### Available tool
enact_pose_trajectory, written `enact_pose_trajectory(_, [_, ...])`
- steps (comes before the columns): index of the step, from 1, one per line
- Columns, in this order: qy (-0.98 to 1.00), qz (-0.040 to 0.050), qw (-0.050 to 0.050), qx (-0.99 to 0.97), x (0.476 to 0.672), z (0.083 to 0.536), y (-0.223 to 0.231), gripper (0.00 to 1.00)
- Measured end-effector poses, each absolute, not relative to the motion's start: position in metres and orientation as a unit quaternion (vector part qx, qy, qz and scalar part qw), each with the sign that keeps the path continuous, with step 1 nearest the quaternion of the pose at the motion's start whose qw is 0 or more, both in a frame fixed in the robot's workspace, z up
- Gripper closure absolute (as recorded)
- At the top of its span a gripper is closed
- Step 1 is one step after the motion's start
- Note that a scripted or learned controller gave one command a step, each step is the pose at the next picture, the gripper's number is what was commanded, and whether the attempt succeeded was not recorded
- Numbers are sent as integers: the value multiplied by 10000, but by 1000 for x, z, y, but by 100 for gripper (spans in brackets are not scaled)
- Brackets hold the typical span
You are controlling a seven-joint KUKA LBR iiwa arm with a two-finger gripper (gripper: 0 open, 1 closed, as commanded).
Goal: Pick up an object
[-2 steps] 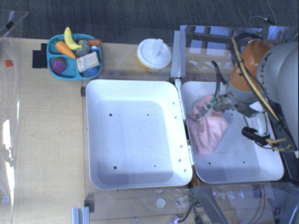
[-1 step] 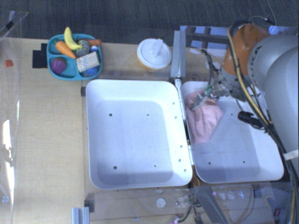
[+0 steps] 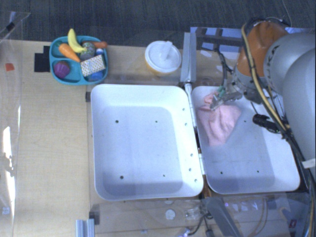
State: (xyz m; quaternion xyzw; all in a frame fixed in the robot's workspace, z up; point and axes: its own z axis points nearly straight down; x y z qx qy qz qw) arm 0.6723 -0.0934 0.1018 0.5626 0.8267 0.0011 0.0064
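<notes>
The claw point(image 3: 220, 98) is pinching the top edge of the pink cloth point(image 3: 219, 121), which is hanging and draping in the right bin point(image 3: 276, 181) near its far left corner, so I'd be lifting slow and straight so the fabric isn't slipping out.

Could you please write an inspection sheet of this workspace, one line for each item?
Surface: wooden bench bearing a left bin and a right bin, both white, side by side.
Job's things: pink cloth lying in the right bin, its upper corner bunched up at the pincer.
Clutter: blue tray of toy food behind the left bin; white lidded cup behind the bins.
Grippers: pincer at the top of the cloth; a grip cannot be confirmed.
Cables: black and yellow cables along the arm.
Surroundings: dark floor behind the bench.
</notes>
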Motion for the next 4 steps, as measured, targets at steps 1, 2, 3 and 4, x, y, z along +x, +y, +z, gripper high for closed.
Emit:
enact_pose_trajectory(1, [8277, 5, -7, 5612, 670, 100, -89, 0])
enact_pose_trajectory(2, [8352, -10, -19, 5499, 670, 94, -90, 0])
enact_pose_trajectory(3, [8363, 1, 79, 5482, 673, 104, -92, 100])
enact_pose_trajectory(4, [8376, -3, -2, 5462, 670, 102, -87, 0])
